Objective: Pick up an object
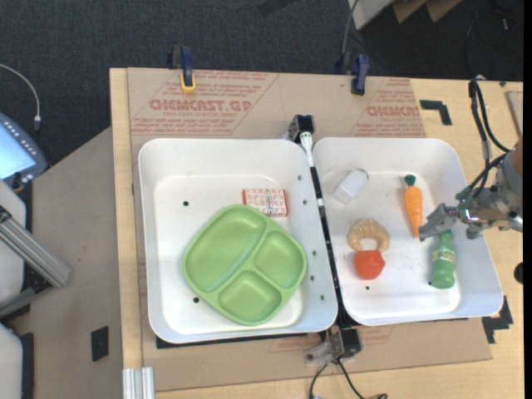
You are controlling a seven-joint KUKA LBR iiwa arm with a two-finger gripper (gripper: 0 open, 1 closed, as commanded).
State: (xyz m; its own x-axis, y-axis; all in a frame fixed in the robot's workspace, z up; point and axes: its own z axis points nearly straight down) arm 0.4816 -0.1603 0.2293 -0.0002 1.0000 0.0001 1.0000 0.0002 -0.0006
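Note:
The right bin (474, 302) holds an orange carrot (413, 207), a small white block (351, 185), a tan ring-shaped pastry (367, 233), a red tomato-like piece (369, 264) and a green bottle (443, 266). My gripper (450, 228) reaches in from the right and hangs over the bottle's cap end, just right of the carrot. Its fingers are spread, one fingertip (427, 229) left of the cap and the other on the right. Nothing sits between them.
The left bin (154, 223) holds a green divided plate (243, 263) and a small red-and-white packet (264, 200) behind it. A black divider rail (316, 198) runs between the bins. Clamps and cables lie along the bench's far edge.

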